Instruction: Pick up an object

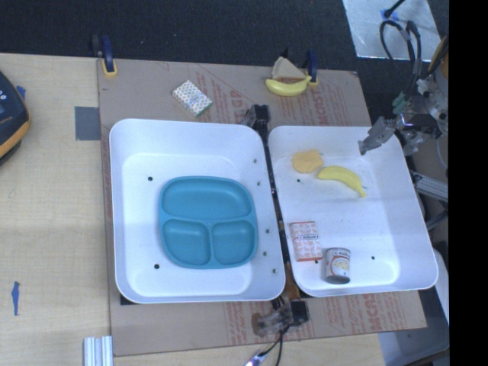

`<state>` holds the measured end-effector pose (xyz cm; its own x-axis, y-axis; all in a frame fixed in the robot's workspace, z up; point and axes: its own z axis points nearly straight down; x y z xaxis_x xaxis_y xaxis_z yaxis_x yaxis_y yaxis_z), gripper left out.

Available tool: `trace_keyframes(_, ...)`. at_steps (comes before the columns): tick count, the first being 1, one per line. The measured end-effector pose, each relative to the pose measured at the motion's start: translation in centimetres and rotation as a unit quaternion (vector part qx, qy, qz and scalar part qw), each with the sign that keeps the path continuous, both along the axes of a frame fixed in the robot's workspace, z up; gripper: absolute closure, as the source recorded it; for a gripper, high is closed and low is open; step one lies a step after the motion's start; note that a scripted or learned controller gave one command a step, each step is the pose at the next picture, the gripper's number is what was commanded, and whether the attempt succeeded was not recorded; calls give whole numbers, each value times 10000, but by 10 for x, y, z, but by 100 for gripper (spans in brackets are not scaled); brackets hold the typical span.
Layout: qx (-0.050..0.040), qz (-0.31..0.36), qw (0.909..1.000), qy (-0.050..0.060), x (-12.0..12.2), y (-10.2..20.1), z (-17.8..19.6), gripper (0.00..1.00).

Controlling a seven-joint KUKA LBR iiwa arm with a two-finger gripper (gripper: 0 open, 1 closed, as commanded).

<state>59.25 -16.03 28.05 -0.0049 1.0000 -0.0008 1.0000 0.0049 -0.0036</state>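
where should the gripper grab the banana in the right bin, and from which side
Probably the middle of the banana, coming straight down from above. It lies flat on the bin floor, long and narrow, running upper-left to lower-right, so fingers closing across its short width should fit. The yellow round piece sits close to its upper-left end, so stay clear of that end.

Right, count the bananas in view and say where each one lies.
2. One banana lies in the right bin, beside a yellow disc. The other banana lies on the board behind the bins, outside both.
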Motion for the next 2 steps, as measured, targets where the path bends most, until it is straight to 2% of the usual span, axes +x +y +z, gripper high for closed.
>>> trace_keyframes(1, 0, 5, 10000, 14, 28, 31, -116, 0)
trace_keyframes(2, -5, -3, 10000, 12, 28, -28, -173, 0)
